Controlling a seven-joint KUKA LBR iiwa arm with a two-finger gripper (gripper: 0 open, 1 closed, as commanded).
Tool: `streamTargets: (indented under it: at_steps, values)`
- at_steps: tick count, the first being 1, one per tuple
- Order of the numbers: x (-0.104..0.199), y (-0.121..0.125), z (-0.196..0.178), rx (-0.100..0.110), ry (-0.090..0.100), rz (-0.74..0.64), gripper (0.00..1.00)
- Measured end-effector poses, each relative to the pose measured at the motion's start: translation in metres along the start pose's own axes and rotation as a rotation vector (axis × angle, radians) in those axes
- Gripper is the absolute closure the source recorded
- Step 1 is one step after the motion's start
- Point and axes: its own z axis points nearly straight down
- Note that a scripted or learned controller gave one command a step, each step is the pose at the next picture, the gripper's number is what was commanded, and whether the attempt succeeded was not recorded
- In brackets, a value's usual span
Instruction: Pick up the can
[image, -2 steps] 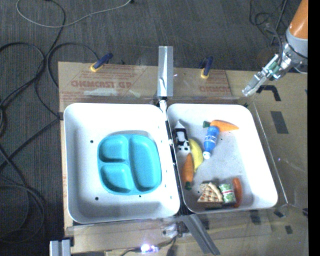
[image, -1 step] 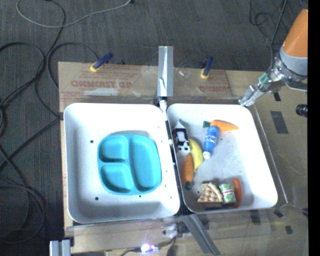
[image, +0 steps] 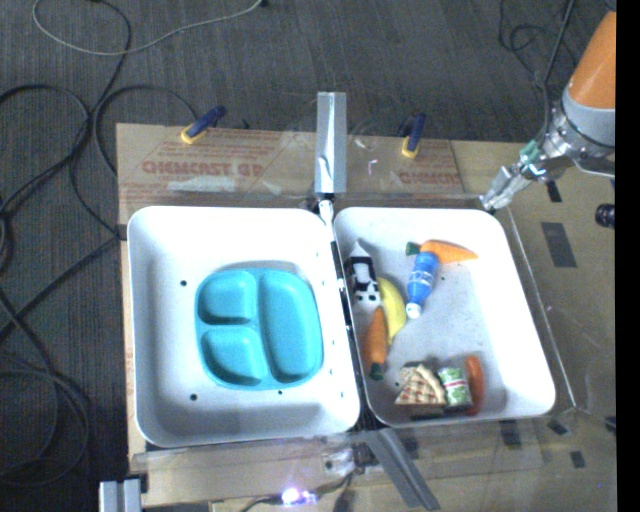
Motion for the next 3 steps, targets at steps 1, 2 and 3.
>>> streamTargets:
  at_steps: [1, 2, 3]
  values:
    - [0.001, 0.001, -0.009, 0.0, -0.002, -0.001, 1.0]
    - [0.001, 0.002, -0.019, -0.001, -0.004, -0.002, 1.0]
    - [-0.001, -0.007, 0.014, 0.004, 0.0, 0.53, 1.0]
